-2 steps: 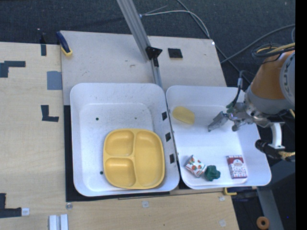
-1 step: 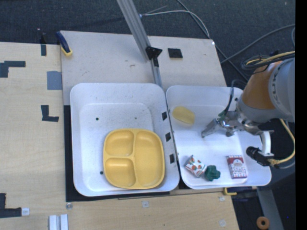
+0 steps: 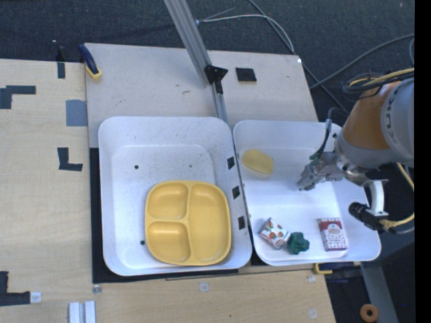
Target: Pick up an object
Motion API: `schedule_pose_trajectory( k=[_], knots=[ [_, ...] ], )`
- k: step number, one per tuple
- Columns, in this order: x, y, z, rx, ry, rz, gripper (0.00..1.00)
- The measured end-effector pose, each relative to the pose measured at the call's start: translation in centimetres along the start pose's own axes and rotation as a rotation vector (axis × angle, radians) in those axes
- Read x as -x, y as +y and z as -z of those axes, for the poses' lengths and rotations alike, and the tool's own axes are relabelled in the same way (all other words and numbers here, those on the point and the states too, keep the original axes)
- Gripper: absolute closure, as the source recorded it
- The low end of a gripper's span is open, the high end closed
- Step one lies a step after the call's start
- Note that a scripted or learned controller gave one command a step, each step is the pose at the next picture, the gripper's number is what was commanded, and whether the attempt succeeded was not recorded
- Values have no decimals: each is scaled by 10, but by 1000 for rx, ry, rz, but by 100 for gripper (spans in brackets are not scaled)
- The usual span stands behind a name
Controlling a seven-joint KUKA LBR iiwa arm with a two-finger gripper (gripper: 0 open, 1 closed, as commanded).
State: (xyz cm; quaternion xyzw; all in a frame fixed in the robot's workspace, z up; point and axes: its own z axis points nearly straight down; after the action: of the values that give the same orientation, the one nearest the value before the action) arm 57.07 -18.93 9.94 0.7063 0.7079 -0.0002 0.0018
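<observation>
We see a soft yellow lump (image 3: 258, 161) in the right bin (image 3: 283, 132), near the hand (image 3: 308, 182); can't tell its state.

— What sits on the bench (image 3: 148, 79)?
— Two white bins, side by side and touching. The left bin (image 3: 108, 180) holds a yellow plate (image 3: 188, 222) with three sections, lying flat toward its near right corner.
— And the right bin (image 3: 283, 128)?
— Same make, a little smaller in view.
— Anything behind them?
— A grey pole (image 3: 185, 22) slants in from the far side and ends at a black clip (image 3: 215, 74) near where the bins meet. A black square (image 3: 246, 75) lies just right of the clip. A blue and yellow clamp (image 3: 89, 60) sits at the far left corner.
— Beyond the bench?
— Cables (image 3: 269, 22) on dark carpet (image 3: 67, 12) at the far side. On the left, a wood surface (image 3: 40, 214) bears dark tape marks (image 3: 67, 159).
</observation>
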Motion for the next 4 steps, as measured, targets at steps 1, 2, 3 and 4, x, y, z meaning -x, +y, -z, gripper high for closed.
schedule_pose_trajectory(
  k=[1,2,3,4],
  knots=[
    [-5,0,43,-2,3,0,100],
    [-6,-3,85,0,2,0,100],
    [-5,-8,147,0,2,0,100],
    [-59,-11,154,-2,4,4,100]
  ],
)
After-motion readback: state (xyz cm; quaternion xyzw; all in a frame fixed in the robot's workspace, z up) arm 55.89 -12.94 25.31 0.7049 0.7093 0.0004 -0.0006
